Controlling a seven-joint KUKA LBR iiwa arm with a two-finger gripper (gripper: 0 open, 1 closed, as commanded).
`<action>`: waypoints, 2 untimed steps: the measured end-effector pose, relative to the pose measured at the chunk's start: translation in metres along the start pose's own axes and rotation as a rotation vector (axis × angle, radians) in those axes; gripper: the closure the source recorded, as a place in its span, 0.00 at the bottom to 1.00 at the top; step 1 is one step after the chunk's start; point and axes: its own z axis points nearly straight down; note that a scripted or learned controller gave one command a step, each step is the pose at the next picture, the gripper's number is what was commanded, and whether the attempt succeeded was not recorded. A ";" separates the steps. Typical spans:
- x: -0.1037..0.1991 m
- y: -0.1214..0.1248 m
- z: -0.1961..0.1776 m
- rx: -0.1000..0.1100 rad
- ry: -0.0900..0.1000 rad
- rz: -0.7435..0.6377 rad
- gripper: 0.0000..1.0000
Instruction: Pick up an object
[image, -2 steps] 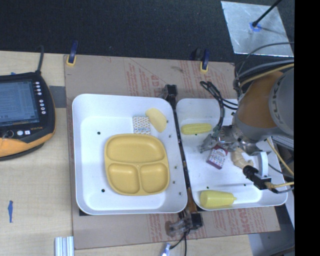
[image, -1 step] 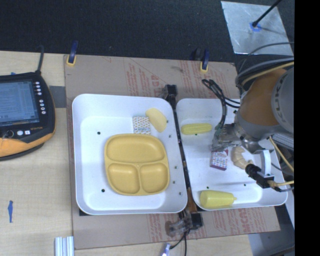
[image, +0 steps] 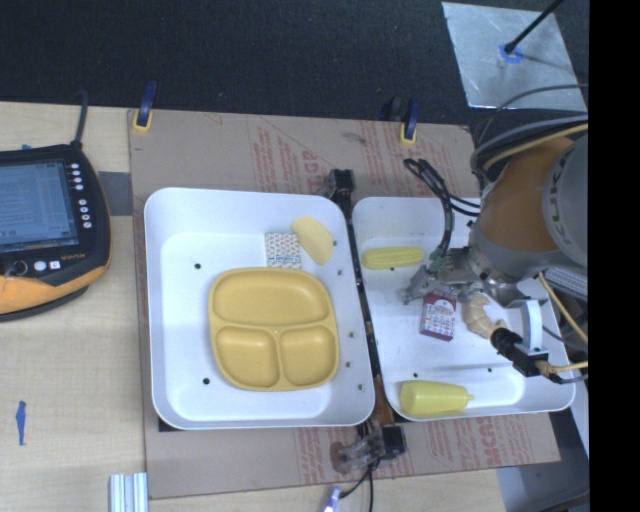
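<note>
Left bin (image: 170, 300): a yellow divided plate (image: 272, 327), a small checkered packet (image: 283, 250) and a pale yellow wedge (image: 313, 239) near its far wall. Right bin (image: 400, 370): a yellow corn cob (image: 393, 258), a yellow block (image: 434, 398), and a red-and-white packet (image: 438, 317) just below the gripper (image: 437, 283). Whether the jaws are open or closed cannot be told.

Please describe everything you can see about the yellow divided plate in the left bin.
The yellow divided plate looks like matte plastic, a rounded rectangle with three hollows: one wide one along the far side and two smaller ones side by side along the near side. It lies flat, right way up, near the middle of the left bin, turned slightly against the bin's walls. Its hollows hold nothing. A small patterned packet lies at its far edge, touching or slightly overlapping the rim; I cannot tell which.
</note>
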 end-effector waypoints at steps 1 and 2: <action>-0.001 0.000 -0.010 0.002 -0.001 -0.002 1.00; -0.001 0.000 -0.010 0.002 -0.002 -0.003 0.00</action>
